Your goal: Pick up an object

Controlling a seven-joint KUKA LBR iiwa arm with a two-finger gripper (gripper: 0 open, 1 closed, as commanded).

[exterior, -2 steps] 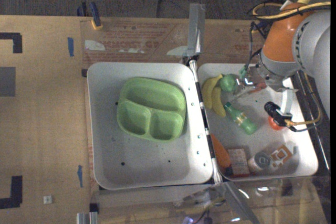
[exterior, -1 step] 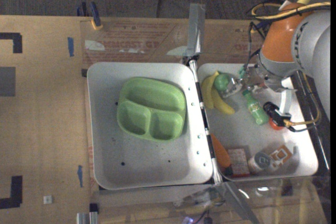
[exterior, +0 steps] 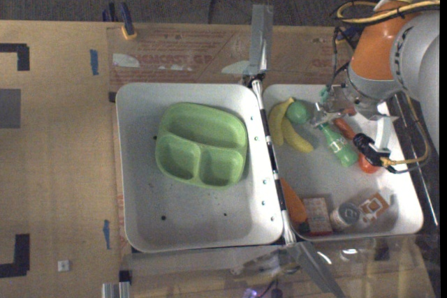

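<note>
The bottle (exterior: pixel 340 148), green and clear, is found in the right bin (exterior: pixel 328 185), near its middle, laid at a slant with its cap end toward the far side. The gripper (exterior: pixel 327 112) is lowered over this cap end. Whether the gripper is spread or pressed together cannot be told, and it cannot be seen that anything is held.

A green ball (exterior: pixel 299 112) is placed just beside the gripper, on the side of the left bin (exterior: pixel 154 213), and it is touched by the bananas (exterior: pixel 279 123), which are laid along the inner wall. On the other side of the bottle an orange-red thing (exterior: pixel 368 164) is seen; its shape cannot be told well.

At the near side of the right bin a carrot (exterior: pixel 293 202) is laid against the inner wall, and next to it a small card (exterior: pixel 318 214), a round can (exterior: pixel 346 214) and a clear packet (exterior: pixel 377 206) are lined up.

In the left bin a green plate (exterior: pixel 202 144) with three compartments is set, toward the far side.
</note>
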